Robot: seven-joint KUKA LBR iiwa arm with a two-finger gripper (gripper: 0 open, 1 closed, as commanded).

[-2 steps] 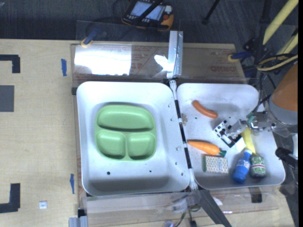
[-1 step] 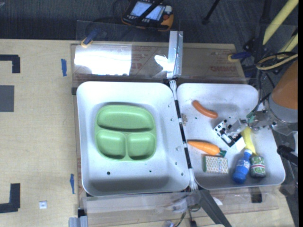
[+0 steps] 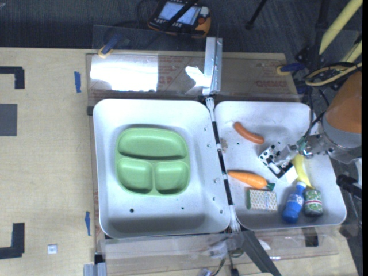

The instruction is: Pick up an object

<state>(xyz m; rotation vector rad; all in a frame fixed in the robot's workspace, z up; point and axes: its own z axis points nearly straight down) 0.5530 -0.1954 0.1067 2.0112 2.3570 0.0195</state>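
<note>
clutter fills the right bin (image 3: 261, 111); gripper (image 3: 275, 157) hangs low between sausage (image 3: 248, 132) and carrot (image 3: 248, 179), beside the banana (image 3: 301, 170), seemingly choosing; fingers' state i cannot tell.

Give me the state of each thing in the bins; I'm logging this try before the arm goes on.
Green tray: flat in the left bin, its three compartments hold nothing.
Sausage: lying in the right bin, apart from the rest.
Carrot: lying on its side.
Banana: lying beside the gripper.
Blue bottle: lying tilted.
Green can: beside the blue bottle.
Patterned packet: flat.
Gripper: low over the right bin, holds nothing I can see.
</note>
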